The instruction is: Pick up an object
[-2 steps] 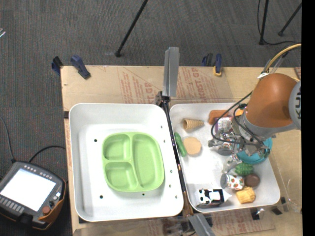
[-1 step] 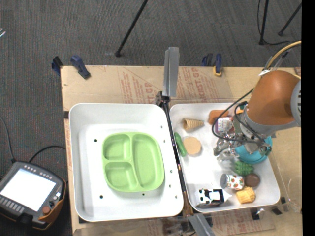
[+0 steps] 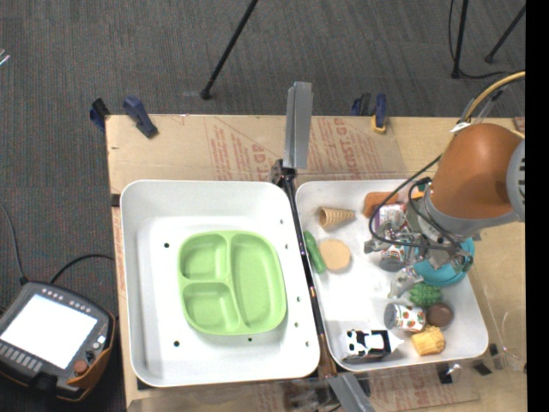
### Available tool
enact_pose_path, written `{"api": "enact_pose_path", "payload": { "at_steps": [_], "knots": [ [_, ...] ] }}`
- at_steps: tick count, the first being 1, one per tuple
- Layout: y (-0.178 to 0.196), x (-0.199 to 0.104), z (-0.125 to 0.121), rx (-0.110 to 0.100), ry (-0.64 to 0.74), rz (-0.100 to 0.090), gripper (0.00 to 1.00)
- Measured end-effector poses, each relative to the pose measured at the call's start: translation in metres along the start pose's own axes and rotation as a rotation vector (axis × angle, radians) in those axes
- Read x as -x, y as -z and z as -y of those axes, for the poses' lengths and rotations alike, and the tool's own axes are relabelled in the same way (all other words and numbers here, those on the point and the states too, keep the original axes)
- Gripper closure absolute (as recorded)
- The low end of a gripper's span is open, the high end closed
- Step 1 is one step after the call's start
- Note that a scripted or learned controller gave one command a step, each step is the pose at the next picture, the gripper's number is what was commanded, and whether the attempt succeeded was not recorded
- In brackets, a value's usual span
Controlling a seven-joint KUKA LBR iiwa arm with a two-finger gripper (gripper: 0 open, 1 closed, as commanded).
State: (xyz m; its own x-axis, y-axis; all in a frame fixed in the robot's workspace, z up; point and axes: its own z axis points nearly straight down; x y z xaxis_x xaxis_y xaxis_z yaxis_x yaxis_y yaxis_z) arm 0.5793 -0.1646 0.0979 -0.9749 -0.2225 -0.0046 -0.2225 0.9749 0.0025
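White right bin (image 3: pixel 343 333) is crowded: cow toy (image 3: pixel 369 343), can (image 3: pixel 406 317), broccoli (image 3: pixel 423 295) nearest. Tool (image 3: pixel 403 260) is lowered beside teal bowl (image 3: pixel 446 269); its state cannot be told. One separated item is best targeted, descent kept vertical. Cone (image 3: pixel 337 216) lies farther.

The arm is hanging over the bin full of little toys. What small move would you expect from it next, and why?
Probably a short drop straight down. The gripper hovers over the right white bin, with nothing visibly held, just above the teal plastic bowl and the green broccoli-like toy; lowering would bring it to one of them.
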Motion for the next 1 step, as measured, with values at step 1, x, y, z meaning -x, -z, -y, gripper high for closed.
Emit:
{"api": "enact_pose_path", "payload": {
  "at_steps": [1],
  "knots": [
    [-0.0103,-0.0144,0.0185,0.0,0.087,-0.005,0.0]
  ]
}}
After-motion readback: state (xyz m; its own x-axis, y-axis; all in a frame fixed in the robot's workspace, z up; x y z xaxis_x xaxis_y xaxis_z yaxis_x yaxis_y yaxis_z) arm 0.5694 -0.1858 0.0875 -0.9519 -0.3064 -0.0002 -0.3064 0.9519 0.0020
